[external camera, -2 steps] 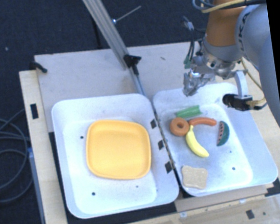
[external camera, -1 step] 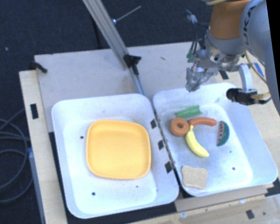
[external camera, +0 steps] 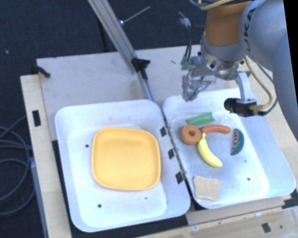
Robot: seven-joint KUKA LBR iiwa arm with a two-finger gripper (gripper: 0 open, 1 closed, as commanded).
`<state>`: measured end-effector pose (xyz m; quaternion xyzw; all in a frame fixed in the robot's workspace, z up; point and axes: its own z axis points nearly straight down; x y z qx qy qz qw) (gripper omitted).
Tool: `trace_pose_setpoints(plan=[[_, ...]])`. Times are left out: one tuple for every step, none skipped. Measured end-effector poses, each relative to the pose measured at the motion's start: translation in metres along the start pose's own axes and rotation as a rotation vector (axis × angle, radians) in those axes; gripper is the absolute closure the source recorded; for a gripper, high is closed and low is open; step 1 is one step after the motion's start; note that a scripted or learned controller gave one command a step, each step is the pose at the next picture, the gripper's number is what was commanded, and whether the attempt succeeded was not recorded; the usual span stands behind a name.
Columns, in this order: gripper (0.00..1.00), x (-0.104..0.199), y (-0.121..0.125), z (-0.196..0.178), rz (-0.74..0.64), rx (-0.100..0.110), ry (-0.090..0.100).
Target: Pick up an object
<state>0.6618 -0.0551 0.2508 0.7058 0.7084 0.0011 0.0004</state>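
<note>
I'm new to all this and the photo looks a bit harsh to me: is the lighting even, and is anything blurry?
In the camera view, light is uneven: the white bins look washed out while the floor around stays nearly black; the gripper looks soft, the banana and yellow plate clearer.

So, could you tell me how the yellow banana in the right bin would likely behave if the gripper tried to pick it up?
The banana looks like smooth toy plastic, so probably stiff, light and a bit slippery. Its curved shape may pivot under a push. It touches the doughnut, which would likely shift too.
</note>
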Motion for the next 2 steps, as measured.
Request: trace_pose_setpoints(plan=[[1.00,0.050,-0.004,-0.008,0.000,0.001,0.000],[1.00,0.103,-0.014,-0.012,0.000,0.001,0.000]])
